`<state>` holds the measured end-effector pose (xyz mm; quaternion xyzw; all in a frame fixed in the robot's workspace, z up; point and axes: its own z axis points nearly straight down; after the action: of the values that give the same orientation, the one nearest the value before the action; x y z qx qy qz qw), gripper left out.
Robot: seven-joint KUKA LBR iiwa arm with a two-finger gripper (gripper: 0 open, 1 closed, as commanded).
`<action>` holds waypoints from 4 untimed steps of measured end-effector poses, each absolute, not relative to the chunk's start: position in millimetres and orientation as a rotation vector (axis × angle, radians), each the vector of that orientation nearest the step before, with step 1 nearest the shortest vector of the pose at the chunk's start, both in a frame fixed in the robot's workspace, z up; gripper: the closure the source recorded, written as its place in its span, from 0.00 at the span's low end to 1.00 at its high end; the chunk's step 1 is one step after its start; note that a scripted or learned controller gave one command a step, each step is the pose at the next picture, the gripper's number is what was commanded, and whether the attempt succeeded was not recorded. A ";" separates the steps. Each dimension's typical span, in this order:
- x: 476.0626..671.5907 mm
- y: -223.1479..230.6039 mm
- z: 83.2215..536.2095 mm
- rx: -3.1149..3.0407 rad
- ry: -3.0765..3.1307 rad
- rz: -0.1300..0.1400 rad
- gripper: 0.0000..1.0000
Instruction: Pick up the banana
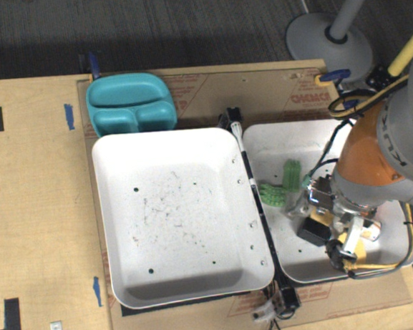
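The gripper (308,196) is hanging low inside the right bin (283,138), with the arm's orange band above it leaning in from the right. From where I'm standing the wrist is blocking my line, so I cannot tell whether it is spread or closed, and I'm seeing nothing held in it.

Just to its left two green pieces (286,184) are lying on the bin floor, one running up and down the bin, the other slanting away toward the divider. They are sitting very near the gripper's tip, possibly touching it.

The banana is what I'm hunting for, and I'm not making out its full shape anywhere. A sliver of yellow (368,234) is peeking out below the wrist, toward the near right corner of the same bin. That may be the fruit, mostly covered by the arm, or it may be robot cabling; I can't settle which. If it is the banana, it is lying behind and to the right of the gripper, on the opposite side from the green pieces, and its long axis is hidden.

The left bin (173,199) is sitting on the counter (38,211), and a teal tray (131,102) is resting behind it.
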<state>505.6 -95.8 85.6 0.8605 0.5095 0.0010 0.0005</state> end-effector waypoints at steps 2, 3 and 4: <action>479.1 -125.2 85.0 2.992 0.967 -0.001 0.00; 490.5 -67.8 184.4 3.065 0.695 -0.002 0.00; 479.1 82.8 184.3 3.126 0.317 -0.001 0.00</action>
<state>479.1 82.8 184.3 0.9949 0.1008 -0.0004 -0.0004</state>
